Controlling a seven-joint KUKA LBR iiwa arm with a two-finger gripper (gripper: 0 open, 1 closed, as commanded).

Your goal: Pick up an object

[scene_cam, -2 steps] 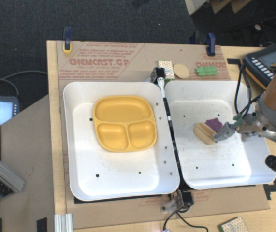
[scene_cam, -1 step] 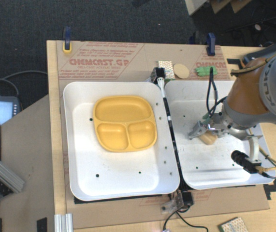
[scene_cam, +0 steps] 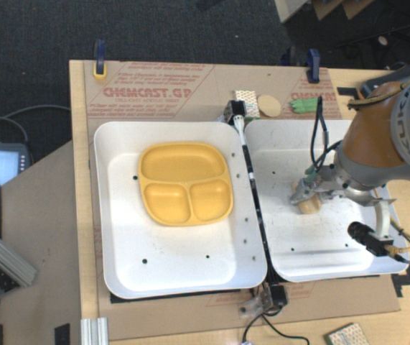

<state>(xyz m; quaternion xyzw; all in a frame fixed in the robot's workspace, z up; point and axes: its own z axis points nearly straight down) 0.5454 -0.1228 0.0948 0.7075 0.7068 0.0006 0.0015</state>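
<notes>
- Grey two-finger gripper (scene_cam: 306, 192) is low in the right shallow white plastic bin (scene_cam: 291, 250), arm reaching in from the right.
- Small tan rounded block, maybe wood/cork (scene_cam: 308, 205), lies just below the fingertips toward the bin's near edge, touching or nearly so.
- Long axis: can't tell, obj too small and stubby.
- Finger state: can't tell whether wide or narrow; metal tips blur together, nothing clearly seen betw them.
- Judgement: block looks slightly off-centre, near side; grasp isn't confirmed.
- Yellow three-compartment plastic plate (scene_cam: 185, 182) sits well away, far side, in the left white bin (scene_cam: 118, 214).
</notes>
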